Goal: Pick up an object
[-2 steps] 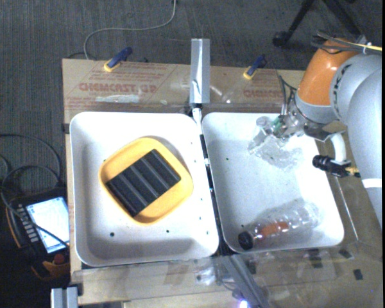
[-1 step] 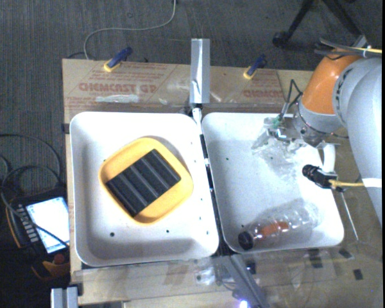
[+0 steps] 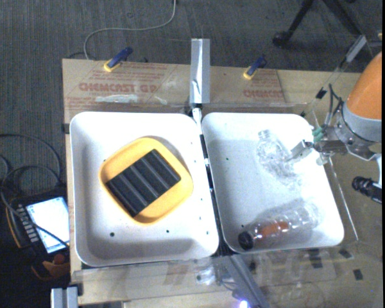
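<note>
Although the arm reaches in over the right bin (image 3: 321, 172), nothing is yet lifted, so by my reading the pick is at its approach and the grasp itself is all still to do. The gripper (image 3: 308, 147) hangs at that bin's far right side, just inside its rim, and its small grey tip points toward the bin's middle; whether the fingers are apart or together I cannot tell, since they are too small and blurred against the white floor, and nothing shows between them. Just beside that tip, toward the bin's centre, lies a clear crumpled plastic bottle (image 3: 273, 156), hard to read because it is see-through; it seems the nearest candidate. At the near edge of the same bin lies a second clear bottle (image 3: 279, 225) on its side, with a dark cap toward the bin's near left corner and brownish contents in it; it is well apart from the gripper. Across the divider from the right bin, the left bin (image 3: 90, 230) carries a yellow tray with a black ribbed insert (image 3: 146, 178), turned at a slant and untouched. What is left, as I judge it, is the whole task: lowering onto one object, closing on it, and raising it off the bin floor.
</note>
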Tool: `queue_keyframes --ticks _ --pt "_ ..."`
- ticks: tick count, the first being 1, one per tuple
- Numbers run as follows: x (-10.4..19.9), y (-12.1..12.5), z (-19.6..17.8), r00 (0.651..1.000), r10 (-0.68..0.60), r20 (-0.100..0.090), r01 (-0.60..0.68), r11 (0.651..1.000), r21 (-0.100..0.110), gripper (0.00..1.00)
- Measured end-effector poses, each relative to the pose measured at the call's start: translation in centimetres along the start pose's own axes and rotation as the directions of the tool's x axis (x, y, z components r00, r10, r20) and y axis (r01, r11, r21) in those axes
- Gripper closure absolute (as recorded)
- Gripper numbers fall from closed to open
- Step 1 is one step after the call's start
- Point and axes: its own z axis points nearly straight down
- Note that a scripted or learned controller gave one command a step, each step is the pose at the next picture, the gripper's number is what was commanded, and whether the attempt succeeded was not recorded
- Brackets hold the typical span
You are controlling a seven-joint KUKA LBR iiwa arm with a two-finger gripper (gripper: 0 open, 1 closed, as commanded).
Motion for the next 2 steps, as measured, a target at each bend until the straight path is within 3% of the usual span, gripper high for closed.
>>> queue_keyframes --ticks 1,2 --pt "-0.9 -0.2 -1.2 0.995 0.100 -0.003 -0.100 0.995 0.001 0.00" --pt "4.3 -7.2 10.2 0.984 0.176 -0.001 -0.176 0.984 -0.011 0.00"
